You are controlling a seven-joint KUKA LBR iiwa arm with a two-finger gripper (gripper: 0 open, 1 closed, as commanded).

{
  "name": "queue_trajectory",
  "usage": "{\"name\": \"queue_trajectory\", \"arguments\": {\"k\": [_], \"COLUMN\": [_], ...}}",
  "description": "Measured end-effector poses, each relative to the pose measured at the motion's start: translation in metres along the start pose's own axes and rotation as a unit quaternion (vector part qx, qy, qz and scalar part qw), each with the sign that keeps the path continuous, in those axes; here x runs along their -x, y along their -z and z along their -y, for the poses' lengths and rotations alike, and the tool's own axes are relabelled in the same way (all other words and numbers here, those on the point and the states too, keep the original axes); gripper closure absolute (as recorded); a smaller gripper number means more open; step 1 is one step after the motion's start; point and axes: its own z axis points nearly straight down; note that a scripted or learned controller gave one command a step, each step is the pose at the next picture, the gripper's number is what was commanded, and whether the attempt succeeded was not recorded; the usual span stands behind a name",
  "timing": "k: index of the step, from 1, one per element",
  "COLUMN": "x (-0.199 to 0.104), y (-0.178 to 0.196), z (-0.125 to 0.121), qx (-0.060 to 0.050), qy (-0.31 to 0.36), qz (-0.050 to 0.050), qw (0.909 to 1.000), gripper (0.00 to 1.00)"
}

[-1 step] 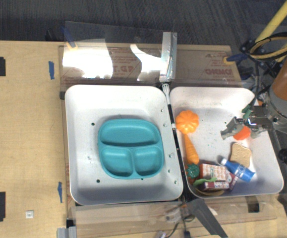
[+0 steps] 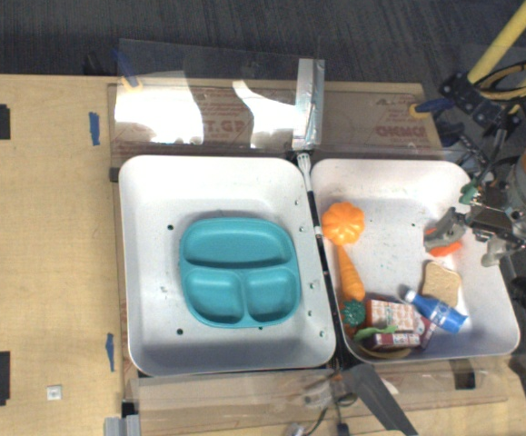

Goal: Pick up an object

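The hand point(image 2: 458, 230) hangs over the right edge of the right bin point(image 2: 399, 175), entering from the right; whether it is wide or narrow cannot be told at this angle. A small orange-red piece point(image 2: 444, 237) lies at its tip, on or just above the bin floor, and contact cannot be confirmed. Just near of the hand lies a tan slice of toast point(image 2: 442, 282), and beside that a blue bottle point(image 2: 437, 311) tilted across the near right corner.

At the near edge of the same bin a red-and-white carton point(image 2: 394, 321) rests against a brown bowl point(image 2: 382, 345), with a small dark green piece point(image 2: 352, 313) at its left. An orange carrot point(image 2: 351, 275) runs near-to-far along the bin's left wall, and an orange pumpkin point(image 2: 343, 223) sits at its far end. The bin's far right quarter and centre floor lie bare, giving open room between the pumpkin and the hand.

The left bin point(image 2: 144, 198) holds a teal divided plate point(image 2: 239, 271) at its centre, well apart from all four walls. The two bins touch along a shared middle edge. A clear panel with a metal strip point(image 2: 308, 103) stands at the far side of the left bin. Yellow and black cables point(image 2: 494, 80) crowd the far right, above the arm. The counter point(image 2: 44, 243) extends left, marked with black tape corners.
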Motion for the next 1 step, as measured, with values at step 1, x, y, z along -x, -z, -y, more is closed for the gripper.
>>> {"name": "queue_trajectory", "arguments": {"k": [1], "x": [-0.0527], "y": [-0.0711], "z": [-0.0339], "qx": [-0.005], "qy": [-0.049], "qz": [0.0], "qw": [0.9988], "gripper": [0.0]}}
